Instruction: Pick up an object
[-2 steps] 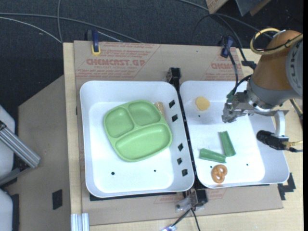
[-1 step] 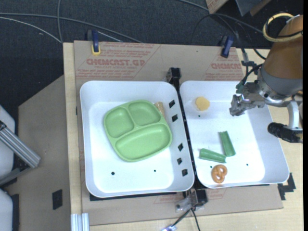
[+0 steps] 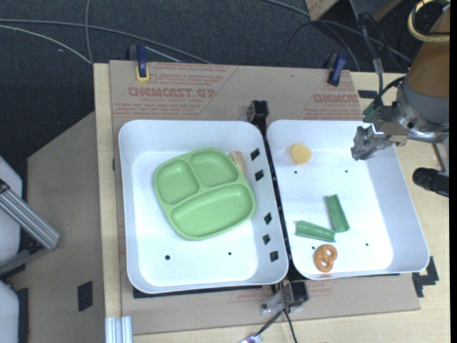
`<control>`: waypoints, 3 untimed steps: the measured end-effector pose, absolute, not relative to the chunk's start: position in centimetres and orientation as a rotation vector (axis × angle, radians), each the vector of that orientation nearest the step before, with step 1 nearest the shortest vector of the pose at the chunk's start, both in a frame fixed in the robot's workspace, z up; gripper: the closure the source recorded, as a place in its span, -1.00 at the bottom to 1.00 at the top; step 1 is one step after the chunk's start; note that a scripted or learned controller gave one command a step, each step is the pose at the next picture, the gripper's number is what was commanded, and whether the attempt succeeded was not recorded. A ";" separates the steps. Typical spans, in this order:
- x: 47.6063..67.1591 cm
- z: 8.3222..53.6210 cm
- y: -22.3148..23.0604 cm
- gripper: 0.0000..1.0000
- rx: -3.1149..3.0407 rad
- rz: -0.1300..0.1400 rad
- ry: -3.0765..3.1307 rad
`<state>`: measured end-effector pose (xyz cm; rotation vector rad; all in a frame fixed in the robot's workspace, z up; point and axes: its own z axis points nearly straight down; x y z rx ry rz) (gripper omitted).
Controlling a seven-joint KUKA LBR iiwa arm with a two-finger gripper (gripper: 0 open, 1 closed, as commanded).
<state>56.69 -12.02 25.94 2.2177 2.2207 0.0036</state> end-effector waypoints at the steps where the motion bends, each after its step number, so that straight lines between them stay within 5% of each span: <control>1: 57.5 24.8 -6.5 1.00 2.218 -0.001 2.228; 3: 57.2 22.2 3.6 1.00 2.220 -0.002 2.228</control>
